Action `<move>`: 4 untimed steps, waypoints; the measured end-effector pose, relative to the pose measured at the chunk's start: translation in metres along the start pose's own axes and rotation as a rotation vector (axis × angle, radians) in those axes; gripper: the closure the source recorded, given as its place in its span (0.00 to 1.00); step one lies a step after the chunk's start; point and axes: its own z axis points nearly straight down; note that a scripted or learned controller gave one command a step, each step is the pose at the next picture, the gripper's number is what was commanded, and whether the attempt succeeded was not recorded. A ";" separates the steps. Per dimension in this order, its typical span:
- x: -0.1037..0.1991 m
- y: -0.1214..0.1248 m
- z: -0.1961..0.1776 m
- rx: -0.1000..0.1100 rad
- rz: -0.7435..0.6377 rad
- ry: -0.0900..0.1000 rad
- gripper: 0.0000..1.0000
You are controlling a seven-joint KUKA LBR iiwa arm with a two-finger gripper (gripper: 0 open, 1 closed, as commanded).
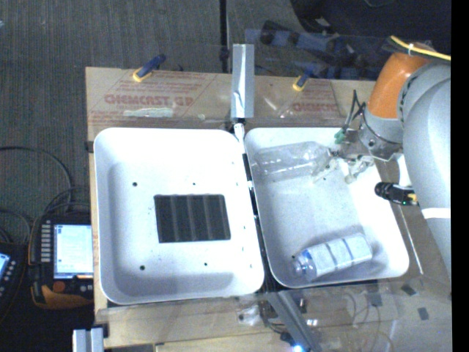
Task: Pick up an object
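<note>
Jaws: the gripper [350, 161] hangs low over the far right corner of the right bin [396, 259]; whether it is spread or closed, I can't tell from here, and nothing visibly sits in it.
Nearest object: a clear plastic bottle [289, 160] lying on its side along the far wall of that bin, its right end just beside the gripper.
Other object: a second bottle [333, 257] with a pale label, lying near the front edge, well apart from the gripper.
Doing it well: I'd judge the clear bottle is the target; close across its narrow width, not along its length, and squeeze gently, since thin plastic likely buckles and slips.
Surfaces: both bins are smooth, glossy white, shallow with rounded corners.
Left bin [117, 196]: holds a flat, dark, ribbed rectangular panel [192, 218].
</note>
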 end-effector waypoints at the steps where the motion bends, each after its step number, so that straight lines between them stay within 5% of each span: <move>1: -0.006 0.006 -0.001 -0.025 -0.234 -0.003 0.00; 3: 0.004 0.001 0.000 -0.029 -0.160 -0.028 0.00; 4: 0.049 0.002 -0.143 -0.087 0.091 -0.008 0.00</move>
